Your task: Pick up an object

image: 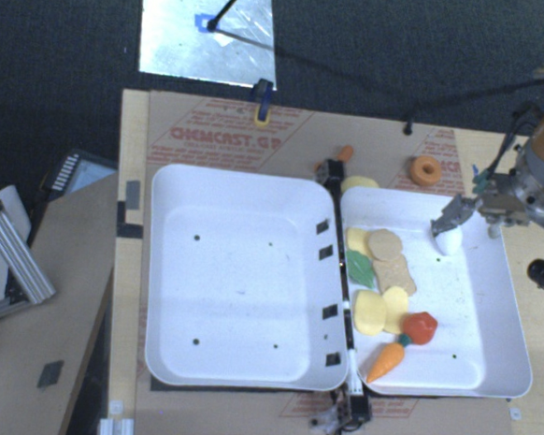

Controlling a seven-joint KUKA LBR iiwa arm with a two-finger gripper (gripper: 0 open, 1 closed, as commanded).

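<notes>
Brown board [232, 134] bears 2 bins [239, 284]; hand [448, 226] over right bin [490, 304].

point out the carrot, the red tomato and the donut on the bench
carrot [385, 360], camera view, middle of its orange body
red tomato [420, 328], camera view, centre of its red top
donut [427, 171], camera view, on its ring

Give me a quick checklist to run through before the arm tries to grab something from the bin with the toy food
1. Objects present in the right white bin: ok, a pile along its left side.
2. Orange toy carrot lies at the pile's near end, red toy tomato just above it: ok.
3. Gripper over the right bin: ok, near its far edge.
4. Gripper above the pile: not ok, it is to the right of it.
5. Small white object right under the gripper, held or not: cannot tell.
6. Finger opening: cannot tell.
</notes>
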